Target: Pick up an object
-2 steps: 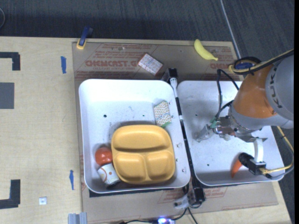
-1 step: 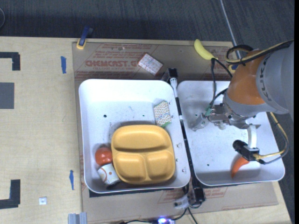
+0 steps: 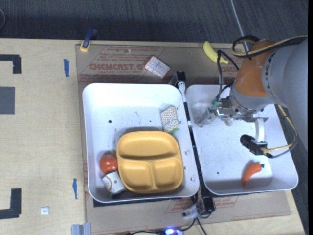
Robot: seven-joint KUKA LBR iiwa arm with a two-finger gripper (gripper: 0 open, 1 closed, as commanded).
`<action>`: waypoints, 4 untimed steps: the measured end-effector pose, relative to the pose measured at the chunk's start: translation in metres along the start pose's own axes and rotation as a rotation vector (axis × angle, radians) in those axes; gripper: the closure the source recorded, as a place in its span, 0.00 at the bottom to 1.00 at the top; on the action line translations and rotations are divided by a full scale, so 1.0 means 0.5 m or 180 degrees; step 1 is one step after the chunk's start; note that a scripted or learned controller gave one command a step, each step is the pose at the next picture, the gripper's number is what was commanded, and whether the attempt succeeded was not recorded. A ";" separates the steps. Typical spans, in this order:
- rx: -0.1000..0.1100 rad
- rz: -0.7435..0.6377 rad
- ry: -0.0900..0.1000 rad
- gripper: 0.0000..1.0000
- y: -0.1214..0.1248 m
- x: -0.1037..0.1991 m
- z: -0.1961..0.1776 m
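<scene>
My gripper (image 3: 210, 114) hangs low over the far left part of the right bin (image 3: 274, 182), under the arm's orange band. An orange carrot-shaped toy (image 3: 251, 172) lies near that bin's front right corner, well apart from the gripper. In the left bin (image 3: 93, 131) sits a large yellow divided tray (image 3: 149, 160). A red ball (image 3: 108, 162) and a small white and orange toy (image 3: 113, 181) lie at the tray's left side. A small patterned packet (image 3: 169, 118) leans by the bin's right wall.
A patterned card (image 3: 157, 66) lies on the brown board behind the left bin. A yellow object (image 3: 211, 51) sits behind the right bin. Black cables and a clamp run along the divide between the bins.
</scene>
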State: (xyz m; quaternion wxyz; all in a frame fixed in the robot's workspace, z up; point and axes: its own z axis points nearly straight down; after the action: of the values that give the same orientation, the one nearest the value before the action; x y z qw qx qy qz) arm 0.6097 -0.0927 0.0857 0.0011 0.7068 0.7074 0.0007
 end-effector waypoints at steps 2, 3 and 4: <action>-0.0007 -0.0010 -0.0007 1.00 0.117 -0.046 -0.021; 0.0013 -0.0002 0.0006 1.00 -0.027 0.103 -0.199; 0.0017 -0.0002 0.0006 1.00 -0.121 0.244 -0.253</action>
State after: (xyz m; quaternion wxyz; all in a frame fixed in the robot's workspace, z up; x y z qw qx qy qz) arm 0.5487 0.0293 0.2122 -0.0015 0.7066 0.7076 -0.0005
